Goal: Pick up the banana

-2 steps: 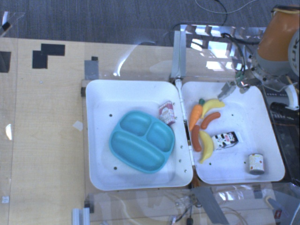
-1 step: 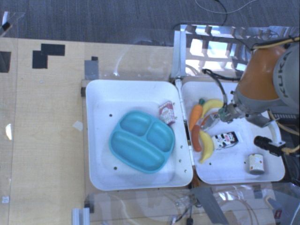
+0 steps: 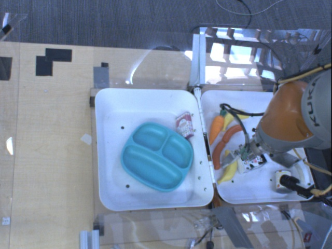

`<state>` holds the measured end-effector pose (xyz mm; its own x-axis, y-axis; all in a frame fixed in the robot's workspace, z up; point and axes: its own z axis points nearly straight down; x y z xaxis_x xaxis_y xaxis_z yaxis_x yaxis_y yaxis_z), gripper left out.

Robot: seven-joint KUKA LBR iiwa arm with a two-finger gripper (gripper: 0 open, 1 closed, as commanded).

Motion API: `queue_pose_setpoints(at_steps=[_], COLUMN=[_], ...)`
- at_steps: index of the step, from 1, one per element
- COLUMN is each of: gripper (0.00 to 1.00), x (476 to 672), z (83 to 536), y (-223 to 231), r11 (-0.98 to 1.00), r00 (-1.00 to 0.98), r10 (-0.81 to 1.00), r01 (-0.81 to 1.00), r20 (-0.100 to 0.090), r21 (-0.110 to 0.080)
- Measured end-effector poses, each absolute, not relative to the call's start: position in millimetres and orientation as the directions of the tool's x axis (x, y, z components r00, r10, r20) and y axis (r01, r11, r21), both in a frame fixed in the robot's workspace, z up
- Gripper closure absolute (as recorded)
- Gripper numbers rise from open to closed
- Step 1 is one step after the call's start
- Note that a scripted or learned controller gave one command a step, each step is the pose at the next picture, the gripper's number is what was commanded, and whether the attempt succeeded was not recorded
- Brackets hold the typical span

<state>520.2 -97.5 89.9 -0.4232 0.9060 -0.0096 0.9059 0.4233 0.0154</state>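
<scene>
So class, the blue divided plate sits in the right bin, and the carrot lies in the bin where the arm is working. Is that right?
Not quite. The camera view shows the blue divided plate in the left bin, not the right one. The rest stands: the carrot lies in the right bin, where the arm is working.
</scene>
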Motion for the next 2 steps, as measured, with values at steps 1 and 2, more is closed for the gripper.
queue_pose_setpoints(at_steps=[1,2], gripper=[1.00,1.00], x=[523.0,577.1], z=[101,185], y=[-95,-49], r11=[0.426,0.014], r00=[-0.426,-0.014], r10=[0.905,1.000], r01=[0.905,1.000], r20=[-0.009,0.000], r21=[0.020,0.004])
